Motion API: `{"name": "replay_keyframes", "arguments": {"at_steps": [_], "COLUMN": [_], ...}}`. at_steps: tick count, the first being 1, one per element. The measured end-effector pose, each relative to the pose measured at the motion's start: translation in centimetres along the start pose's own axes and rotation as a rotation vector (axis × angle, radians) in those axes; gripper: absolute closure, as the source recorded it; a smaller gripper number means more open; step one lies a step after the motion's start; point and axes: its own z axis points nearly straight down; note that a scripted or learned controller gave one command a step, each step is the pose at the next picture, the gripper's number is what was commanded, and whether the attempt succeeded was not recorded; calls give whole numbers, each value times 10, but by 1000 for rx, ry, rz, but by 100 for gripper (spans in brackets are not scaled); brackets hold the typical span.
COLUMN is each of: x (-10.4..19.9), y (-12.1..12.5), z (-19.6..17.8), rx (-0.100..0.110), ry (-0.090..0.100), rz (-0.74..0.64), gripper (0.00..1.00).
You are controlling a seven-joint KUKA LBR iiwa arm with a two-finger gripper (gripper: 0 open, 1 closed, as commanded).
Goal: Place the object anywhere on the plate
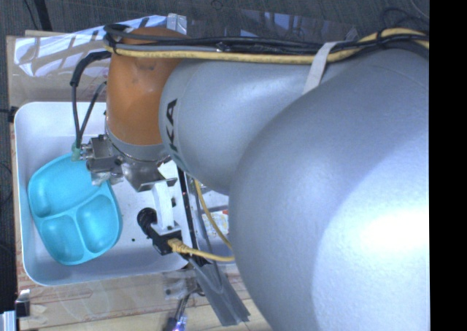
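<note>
Arm [292,176]: part of dark lettering on the grey casing just below the orange band [135,103], reading sideways. One letter clear, "K"; next looks like "A", partly cut off. No other legible text, labels or numbers.

One blue three-compartment plate [73,209] lies in one visible white bin [29,122], beneath one grey arm [314,169] with one orange band [139,100] and several cables [241,49].
</note>
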Motion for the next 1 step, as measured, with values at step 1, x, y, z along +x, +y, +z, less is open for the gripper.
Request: {"name": "replay_keyframes", "arguments": {"at_steps": [1], "x": [-14], "y": [-3], "z": [49], "rx": [-23], "ry": [-12], "rz": [-5], "gripper": [100]}}
